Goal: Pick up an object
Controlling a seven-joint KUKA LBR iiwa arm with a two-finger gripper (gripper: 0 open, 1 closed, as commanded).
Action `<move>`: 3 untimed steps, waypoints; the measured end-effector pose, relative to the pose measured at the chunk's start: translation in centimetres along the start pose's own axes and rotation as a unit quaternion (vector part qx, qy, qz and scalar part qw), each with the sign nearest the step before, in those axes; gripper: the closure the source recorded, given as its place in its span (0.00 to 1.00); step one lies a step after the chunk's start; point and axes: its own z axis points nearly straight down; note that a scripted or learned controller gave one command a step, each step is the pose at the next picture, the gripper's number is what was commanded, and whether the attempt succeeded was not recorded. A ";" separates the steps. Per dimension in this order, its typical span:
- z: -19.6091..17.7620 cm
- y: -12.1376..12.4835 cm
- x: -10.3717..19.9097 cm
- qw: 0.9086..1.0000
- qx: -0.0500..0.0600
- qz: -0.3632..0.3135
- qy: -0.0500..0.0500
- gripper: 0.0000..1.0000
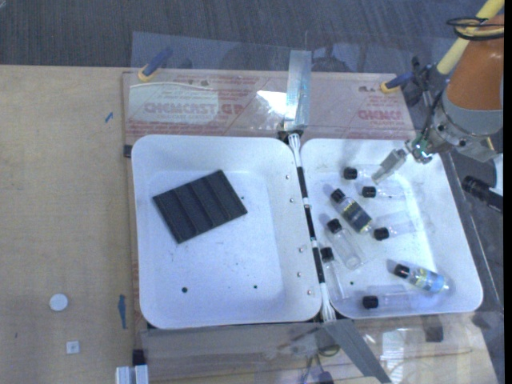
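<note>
camera view:
gripper (390, 166): reaches in over the upper part of the right bin (464, 254), angled down-left; whether it is parted or closed i cannot tell.
vials (352, 214): clear, black-capped, scattered below and left of the fingertips, lying flat, so a low approach seems needed.
nearest caps (350, 173): just left of the fingertips, apart.
blue-capped vial (418, 277): well below.
left bin (144, 230): holds a dark ribbed slab (199, 205), far left.

vials (352, 214) crowd right bin (460, 238), left bin (160, 294) roomier
</note>
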 end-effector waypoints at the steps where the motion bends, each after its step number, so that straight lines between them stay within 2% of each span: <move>1: 5.8 0.0 6.2 0.998 0.001 -0.068 0.002 0.00; 2: 1.6 1.7 -1.7 0.996 0.000 -0.092 -0.001 0.00; 3: -7.7 0.2 -5.0 0.998 0.000 -0.067 -0.001 0.00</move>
